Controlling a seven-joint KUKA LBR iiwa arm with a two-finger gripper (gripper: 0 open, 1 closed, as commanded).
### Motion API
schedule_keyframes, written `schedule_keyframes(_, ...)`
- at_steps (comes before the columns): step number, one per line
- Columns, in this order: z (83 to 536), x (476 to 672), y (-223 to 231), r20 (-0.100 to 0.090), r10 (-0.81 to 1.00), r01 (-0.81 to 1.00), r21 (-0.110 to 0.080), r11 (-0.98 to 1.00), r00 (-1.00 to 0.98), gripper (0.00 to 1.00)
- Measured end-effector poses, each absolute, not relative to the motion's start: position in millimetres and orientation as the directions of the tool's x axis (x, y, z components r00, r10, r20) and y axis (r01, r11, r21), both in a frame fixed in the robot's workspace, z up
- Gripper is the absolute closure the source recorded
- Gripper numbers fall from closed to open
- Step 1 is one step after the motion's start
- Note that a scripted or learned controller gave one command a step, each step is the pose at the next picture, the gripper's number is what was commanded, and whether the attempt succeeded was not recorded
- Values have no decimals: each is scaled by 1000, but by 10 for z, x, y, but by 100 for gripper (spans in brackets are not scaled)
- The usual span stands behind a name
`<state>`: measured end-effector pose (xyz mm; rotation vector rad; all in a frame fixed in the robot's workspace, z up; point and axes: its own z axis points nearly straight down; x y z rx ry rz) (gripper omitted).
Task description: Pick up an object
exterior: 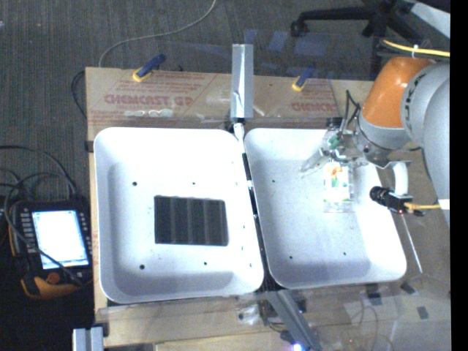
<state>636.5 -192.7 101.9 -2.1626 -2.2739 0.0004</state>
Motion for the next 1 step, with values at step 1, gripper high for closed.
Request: schedule_keyframes(1, 1778, 6685, -1285, -1, 1000, 1000, -1, -29, 29, 100)
